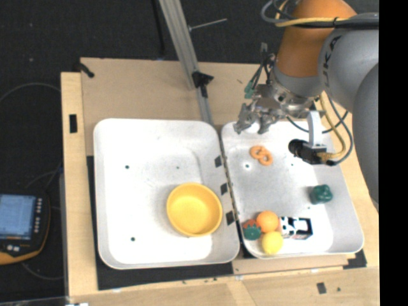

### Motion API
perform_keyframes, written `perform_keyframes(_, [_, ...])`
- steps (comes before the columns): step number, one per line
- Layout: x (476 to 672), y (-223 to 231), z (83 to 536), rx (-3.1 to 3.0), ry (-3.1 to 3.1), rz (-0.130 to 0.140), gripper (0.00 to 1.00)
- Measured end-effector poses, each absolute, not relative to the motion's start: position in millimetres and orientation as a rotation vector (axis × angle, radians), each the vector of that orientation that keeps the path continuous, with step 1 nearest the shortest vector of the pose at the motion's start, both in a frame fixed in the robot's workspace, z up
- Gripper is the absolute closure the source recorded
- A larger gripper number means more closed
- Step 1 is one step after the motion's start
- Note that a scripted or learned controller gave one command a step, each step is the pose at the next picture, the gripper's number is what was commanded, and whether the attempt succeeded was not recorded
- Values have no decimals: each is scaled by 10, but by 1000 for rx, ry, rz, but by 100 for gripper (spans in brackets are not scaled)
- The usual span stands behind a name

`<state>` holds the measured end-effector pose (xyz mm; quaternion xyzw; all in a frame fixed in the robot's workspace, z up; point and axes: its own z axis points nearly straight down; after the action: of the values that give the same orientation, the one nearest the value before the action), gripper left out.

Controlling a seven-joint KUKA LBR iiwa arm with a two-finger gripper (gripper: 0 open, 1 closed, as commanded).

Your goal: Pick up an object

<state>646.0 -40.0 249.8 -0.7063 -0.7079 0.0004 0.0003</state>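
Note:
My gripper (254, 123) hangs over the far left corner of the right bin (287, 183), its two fingers spread apart with nothing between them. Just below and right of it an orange pretzel-shaped piece (261, 155) lies on the bin floor. A green object (320, 194) rests near the bin's right side. At the near edge sit an orange ball (267, 221), a yellow ball (272, 242), a small dark green piece (252, 232) and a black-and-white toy (297, 227).
A yellow bowl (194, 208) stands in the left bin (140, 171), toward its near right. A metal pole (182, 40) slants up from the bins' far junction. A handheld pendant (20, 225) lies off the bench at left.

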Motion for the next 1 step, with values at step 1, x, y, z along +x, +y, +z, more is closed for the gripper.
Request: perform_keyframes(1, [6567,99,2579,-2214,-2230,-4,100])
